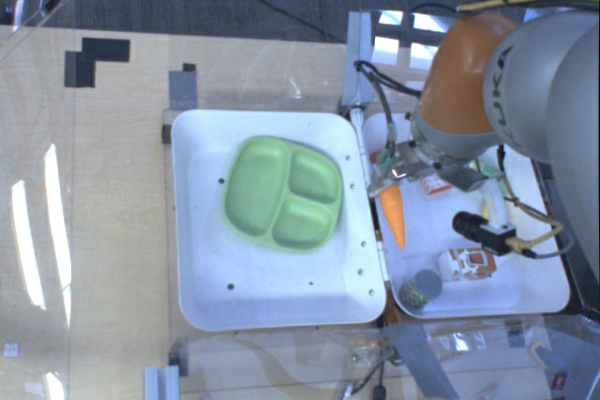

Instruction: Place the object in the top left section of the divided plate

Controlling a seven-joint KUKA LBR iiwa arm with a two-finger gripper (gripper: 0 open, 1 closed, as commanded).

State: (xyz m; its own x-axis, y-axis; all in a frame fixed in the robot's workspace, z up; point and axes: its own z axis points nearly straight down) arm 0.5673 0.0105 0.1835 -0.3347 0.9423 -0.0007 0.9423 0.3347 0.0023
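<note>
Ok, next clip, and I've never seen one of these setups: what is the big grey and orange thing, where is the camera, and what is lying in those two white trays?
The grey and orange thing is a robot arm, reaching in from the right. One camera looks down at a slant on two shallow white bins. The left bin holds a green divided plate with nothing in its sections. The right bin holds a carrot, a small brown and white carton, a grey round piece and some smaller items. The end effector sits low over the carrot's top end; the arm hides whether it grips anything.
</note>
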